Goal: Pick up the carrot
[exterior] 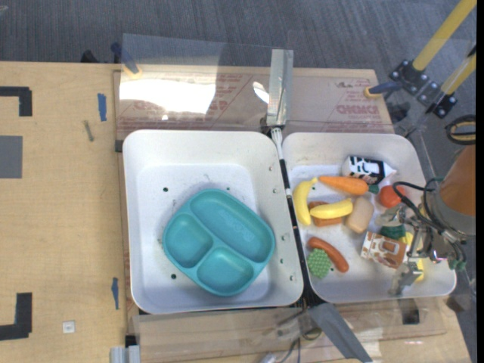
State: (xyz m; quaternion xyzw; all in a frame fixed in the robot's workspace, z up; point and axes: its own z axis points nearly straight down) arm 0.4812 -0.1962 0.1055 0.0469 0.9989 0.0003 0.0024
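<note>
The carrot [344,184] is an orange toy lying almost level in the far middle of the right bin [432,289], just right of a banana's top end. My gripper [411,269] hangs low over the near right corner of that bin, well to the right of and nearer than the carrot, apart from it. The arm's orange band [461,192] shows at the right edge. Nothing can be seen held in the gripper.
Around the carrot lie two yellow bananas [302,201], a black-and-white toy [367,168], a red tomato [389,197], a beige piece [361,217], a red sausage [330,252], a green piece [318,263] and a printed box [383,249]. The left bin [144,165] holds a teal divided plate [218,240].
</note>
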